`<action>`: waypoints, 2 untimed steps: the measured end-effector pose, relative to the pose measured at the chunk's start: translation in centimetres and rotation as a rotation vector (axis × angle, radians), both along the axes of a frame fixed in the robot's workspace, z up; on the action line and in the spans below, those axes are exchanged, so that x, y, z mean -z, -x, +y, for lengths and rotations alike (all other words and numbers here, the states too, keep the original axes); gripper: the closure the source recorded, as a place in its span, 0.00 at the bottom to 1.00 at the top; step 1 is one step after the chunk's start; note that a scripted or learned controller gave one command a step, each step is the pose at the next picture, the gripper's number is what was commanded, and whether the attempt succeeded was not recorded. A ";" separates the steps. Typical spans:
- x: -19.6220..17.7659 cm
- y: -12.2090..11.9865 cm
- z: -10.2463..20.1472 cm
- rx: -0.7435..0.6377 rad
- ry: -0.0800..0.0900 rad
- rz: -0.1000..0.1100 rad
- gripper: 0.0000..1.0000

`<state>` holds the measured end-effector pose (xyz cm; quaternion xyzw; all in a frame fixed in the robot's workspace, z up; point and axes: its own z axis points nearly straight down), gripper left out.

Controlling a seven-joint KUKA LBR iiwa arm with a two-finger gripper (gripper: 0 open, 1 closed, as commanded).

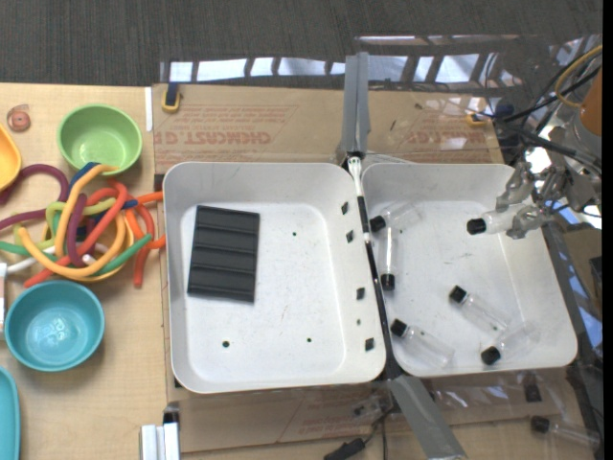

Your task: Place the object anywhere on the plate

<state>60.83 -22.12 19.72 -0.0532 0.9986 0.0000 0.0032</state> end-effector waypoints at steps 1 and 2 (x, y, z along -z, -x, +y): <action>4.4 6.1 8.3 -0.235 -0.001 0.006 1.00; 1.3 -0.5 2.2 -0.288 0.001 0.000 1.00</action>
